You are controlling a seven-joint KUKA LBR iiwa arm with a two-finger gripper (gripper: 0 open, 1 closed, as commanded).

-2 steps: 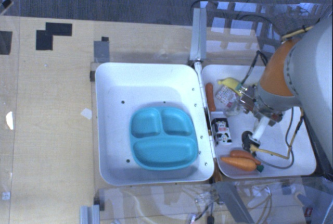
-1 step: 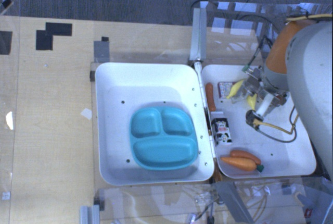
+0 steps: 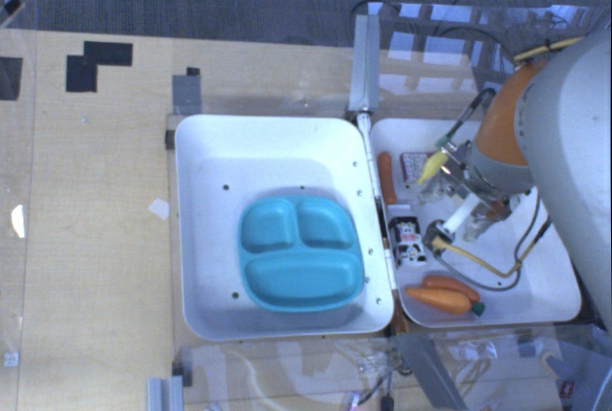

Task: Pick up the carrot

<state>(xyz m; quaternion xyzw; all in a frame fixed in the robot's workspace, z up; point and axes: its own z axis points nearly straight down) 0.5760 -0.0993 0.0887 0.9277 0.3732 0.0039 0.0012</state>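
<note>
Right bin (image 3: 564,299) holds carrot (image 3: 440,299), gripper (image 3: 409,242) seemingly above.

— How much of the arm (image 3: 564,113) is visible?
— Only part; the right edge cuts off its grey body.

— And the right bin (image 3: 535,304)?
— The arm covers much of its floor and far wall.

— Can the gripper (image 3: 413,242) be read?
— It is small and dark; its fingers cannot be made out.

— The carrot (image 3: 442,298)?
— There seem to be two orange pieces touching; whether one or two things is unclear.
</note>
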